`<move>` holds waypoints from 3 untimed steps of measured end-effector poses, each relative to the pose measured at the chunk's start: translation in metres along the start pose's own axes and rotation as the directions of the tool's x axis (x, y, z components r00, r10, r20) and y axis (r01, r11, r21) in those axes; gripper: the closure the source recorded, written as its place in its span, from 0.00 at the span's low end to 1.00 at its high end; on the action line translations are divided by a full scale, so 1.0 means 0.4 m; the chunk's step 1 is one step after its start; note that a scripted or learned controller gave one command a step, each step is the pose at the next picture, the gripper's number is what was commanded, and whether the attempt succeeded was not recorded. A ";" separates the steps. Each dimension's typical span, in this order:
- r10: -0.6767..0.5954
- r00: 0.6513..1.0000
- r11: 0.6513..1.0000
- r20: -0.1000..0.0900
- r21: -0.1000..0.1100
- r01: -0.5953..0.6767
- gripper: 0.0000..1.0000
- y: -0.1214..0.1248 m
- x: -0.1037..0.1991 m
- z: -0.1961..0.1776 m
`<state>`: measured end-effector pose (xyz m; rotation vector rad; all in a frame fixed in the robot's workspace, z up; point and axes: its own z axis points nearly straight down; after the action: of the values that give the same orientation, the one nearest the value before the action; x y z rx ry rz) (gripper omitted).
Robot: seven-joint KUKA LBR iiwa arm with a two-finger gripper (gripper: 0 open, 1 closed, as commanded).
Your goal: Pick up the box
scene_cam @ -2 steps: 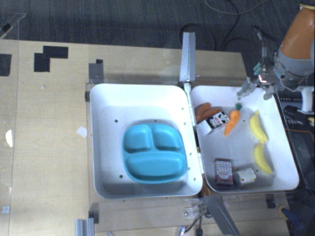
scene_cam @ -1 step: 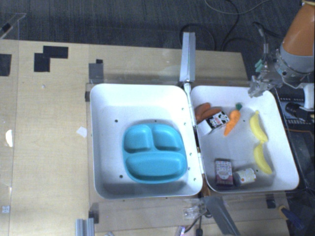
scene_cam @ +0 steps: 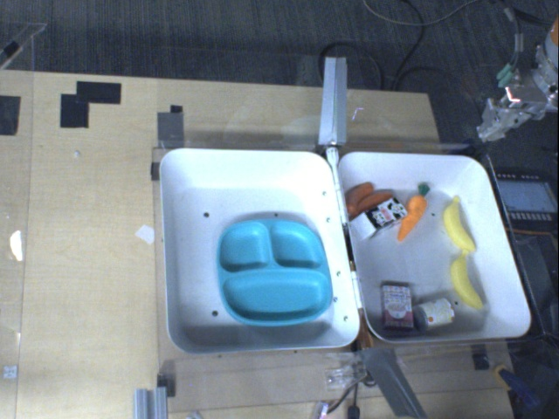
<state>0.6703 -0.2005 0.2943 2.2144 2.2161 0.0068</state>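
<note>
The box (scene_cam: 396, 307) is lying in the right bin (scene_cam: 498, 234), near its front edge. A small white carton (scene_cam: 436, 312) is sitting just beside it. Two bananas (scene_cam: 460, 251) are lying further right. A carrot (scene_cam: 411, 216), a sausage (scene_cam: 366, 198) and a little black and white carton (scene_cam: 385, 214) are resting near the back. A blue tray (scene_cam: 273, 270) is sitting in the left bin (scene_cam: 188, 234). The gripper (scene_cam: 500, 125) is hanging beyond the right bin's far corner, over the counter (scene_cam: 79, 260). I cannot tell its state.
</note>
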 end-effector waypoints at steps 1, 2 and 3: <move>0.034 0.999 0.999 0.000 0.000 -0.034 1.00 0.002 -0.011 -0.235; 0.061 0.998 0.998 0.000 0.001 -0.061 1.00 0.002 -0.005 -0.359; 0.132 0.991 0.991 0.000 0.002 -0.132 1.00 0.002 -0.004 -0.358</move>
<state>0.6697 -0.2015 0.4373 2.3573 2.0660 0.0050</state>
